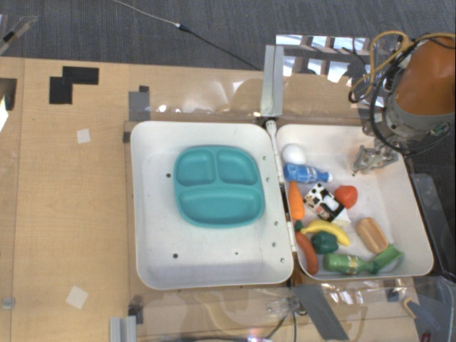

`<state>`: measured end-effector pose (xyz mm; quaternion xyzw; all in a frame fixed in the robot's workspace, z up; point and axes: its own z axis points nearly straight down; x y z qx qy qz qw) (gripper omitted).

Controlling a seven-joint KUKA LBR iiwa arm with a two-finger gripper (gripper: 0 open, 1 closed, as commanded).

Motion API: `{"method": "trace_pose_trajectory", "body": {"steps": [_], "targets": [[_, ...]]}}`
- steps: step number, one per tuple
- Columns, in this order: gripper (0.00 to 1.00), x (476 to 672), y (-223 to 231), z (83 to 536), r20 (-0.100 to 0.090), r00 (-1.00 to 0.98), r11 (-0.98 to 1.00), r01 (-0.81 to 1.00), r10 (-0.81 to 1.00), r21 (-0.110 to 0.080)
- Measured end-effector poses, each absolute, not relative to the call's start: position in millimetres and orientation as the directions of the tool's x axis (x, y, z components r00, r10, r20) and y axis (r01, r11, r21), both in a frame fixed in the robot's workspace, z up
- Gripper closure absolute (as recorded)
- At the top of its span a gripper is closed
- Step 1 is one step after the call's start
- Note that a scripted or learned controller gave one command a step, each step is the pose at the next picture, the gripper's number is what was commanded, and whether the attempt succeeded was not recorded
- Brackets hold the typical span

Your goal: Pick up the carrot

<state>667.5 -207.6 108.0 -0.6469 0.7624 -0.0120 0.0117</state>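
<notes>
One orange carrot (296, 201) lies in the right bin (420, 223), against its left wall, just under one blue bottle (306, 174) and one white egg (293, 153). One teal tray (218, 187) sits in the left bin (153, 255). The gripper (372, 159) hangs over the right bin's back corner, holding nothing; I cannot tell if it is open.

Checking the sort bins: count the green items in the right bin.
3, all along the right bin's near edge: a dark green vegetable under the banana, a green bottle, and a green piece at its right. More may be hidden underneath.
</notes>
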Motion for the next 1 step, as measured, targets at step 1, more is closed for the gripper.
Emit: {"method": "trace_pose_trajectory", "body": {"steps": [1], "targets": [[1.0, 672.7, -111.0, 205.1, -0.01, -0.45, 0.45, -0.893, -0.893, -0.015]]}}
